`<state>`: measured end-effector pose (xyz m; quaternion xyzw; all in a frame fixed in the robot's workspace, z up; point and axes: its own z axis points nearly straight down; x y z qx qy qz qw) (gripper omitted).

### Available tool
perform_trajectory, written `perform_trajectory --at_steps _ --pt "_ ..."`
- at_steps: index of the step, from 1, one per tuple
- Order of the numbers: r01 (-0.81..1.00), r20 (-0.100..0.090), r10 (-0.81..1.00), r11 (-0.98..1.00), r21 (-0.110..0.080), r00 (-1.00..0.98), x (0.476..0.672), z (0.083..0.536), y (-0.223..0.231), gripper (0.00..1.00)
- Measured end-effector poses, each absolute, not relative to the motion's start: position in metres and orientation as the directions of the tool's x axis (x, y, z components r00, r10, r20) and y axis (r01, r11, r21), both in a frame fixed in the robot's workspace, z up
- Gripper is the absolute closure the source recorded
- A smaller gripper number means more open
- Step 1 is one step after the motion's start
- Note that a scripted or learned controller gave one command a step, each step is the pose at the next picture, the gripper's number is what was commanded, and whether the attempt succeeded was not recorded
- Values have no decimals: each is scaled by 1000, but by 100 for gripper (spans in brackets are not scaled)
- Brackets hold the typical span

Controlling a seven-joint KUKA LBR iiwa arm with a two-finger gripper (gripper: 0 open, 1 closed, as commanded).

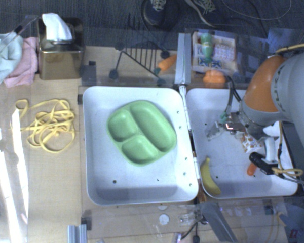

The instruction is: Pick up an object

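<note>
My gripper (pixel 215 130) hangs low over the upper middle of the right bin (pixel 233 186), reaching in from the right under the grey and orange arm (pixel 273 92). Nothing shows between its tips. A yellow banana (pixel 207 176) lies at the bin's front left corner, well below the gripper. A small orange piece (pixel 251 169) and a patterned wrapper (pixel 248 144) lie to the gripper's right, partly under the wrist. In the left bin (pixel 99 186), a green divided plate (pixel 141 131) lies in the middle.
Behind the bins stand a wire rack (pixel 142 59), an orange fruit (pixel 214 78) and a printed box (pixel 214 51). On the bench at the left are a yellow rope (pixel 46 123), a tissue box (pixel 60 47) and cloths (pixel 10 59).
</note>
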<state>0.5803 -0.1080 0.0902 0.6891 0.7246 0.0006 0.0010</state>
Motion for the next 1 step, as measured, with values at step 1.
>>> perform_trajectory --at_steps 1 --pt "985 -1 985 -171 5 171 670 92 -132 0"
